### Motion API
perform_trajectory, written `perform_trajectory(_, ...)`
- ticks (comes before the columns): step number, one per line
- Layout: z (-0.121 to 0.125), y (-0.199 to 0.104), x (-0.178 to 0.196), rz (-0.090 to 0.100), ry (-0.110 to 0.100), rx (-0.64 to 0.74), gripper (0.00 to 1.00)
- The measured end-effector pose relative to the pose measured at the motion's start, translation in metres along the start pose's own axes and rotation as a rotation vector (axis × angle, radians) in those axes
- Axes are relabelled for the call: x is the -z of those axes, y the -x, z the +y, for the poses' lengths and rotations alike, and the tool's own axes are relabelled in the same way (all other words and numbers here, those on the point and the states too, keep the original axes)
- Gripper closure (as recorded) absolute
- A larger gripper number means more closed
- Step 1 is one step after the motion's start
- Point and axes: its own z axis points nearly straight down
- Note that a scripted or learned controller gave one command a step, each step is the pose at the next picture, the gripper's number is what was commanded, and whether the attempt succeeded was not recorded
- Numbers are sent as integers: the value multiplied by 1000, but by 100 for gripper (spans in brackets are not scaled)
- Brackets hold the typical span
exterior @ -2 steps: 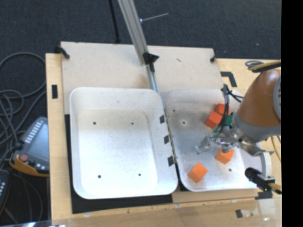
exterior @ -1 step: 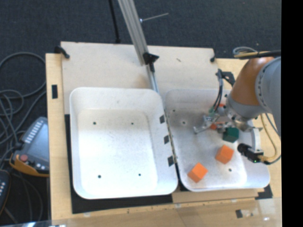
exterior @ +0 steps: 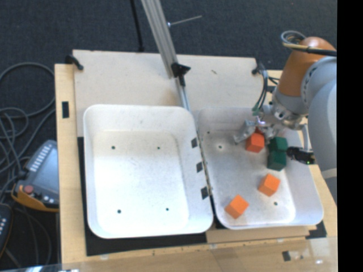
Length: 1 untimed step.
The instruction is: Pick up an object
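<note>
In the right bin (exterior: 227, 166) lie three orange cubes and a dark green block. One orange cube (exterior: 255, 143) is at the bin's upper middle, directly under my gripper (exterior: 256, 131), which reaches in from the right and hangs low over it. Whether the cube is gripped or just lying beneath the gripper is unclear. The green block (exterior: 277, 153) stands just right of that cube, close to the wrist. A second orange cube (exterior: 269, 185) lies lower right, and a third (exterior: 237, 206) sits near the front wall.
The left bin (exterior: 142, 169) adjoins the right one along a ridge with black clips (exterior: 199, 166). A slanted aluminium post (exterior: 161, 33) rises behind the bins. Cables and a teach pendant (exterior: 39, 171) lie off the bench at left.
</note>
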Motion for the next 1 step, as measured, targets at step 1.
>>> perform_trajectory(1, -2, 2, 10, -5, -2, 7, 100)
